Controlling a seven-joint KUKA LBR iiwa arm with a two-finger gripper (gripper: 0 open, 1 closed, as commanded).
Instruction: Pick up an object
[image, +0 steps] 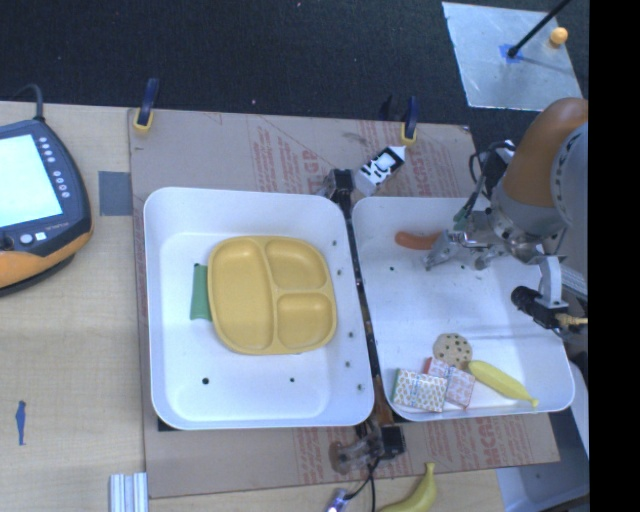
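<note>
Landmark: the shallow white right bin (500, 300). Left of it, touching along the shared rim, sits the shallow white left bin (170, 400), holding a yellow three-compartment plastic tray (270, 293) with a green flat piece (199, 292) poking out at the tray's left edge. The grey arm with orange band (545, 170) enters over the right bin's upper right corner. Its two-finger gripper (452, 250) hangs low in the bin's upper part, fingers spread, nothing between them. Just left of the tips lies a small reddish-orange sausage-shaped toy (415, 240), the likely target. Along the bin's lower edge: yellow toy banana (500, 380), chequered snack packets (432, 388), round speckled cookie (452, 348). Risk: fingers look offset right of the sausage, so closing here could nudge or roll it toward the wall and grip nothing.
</note>
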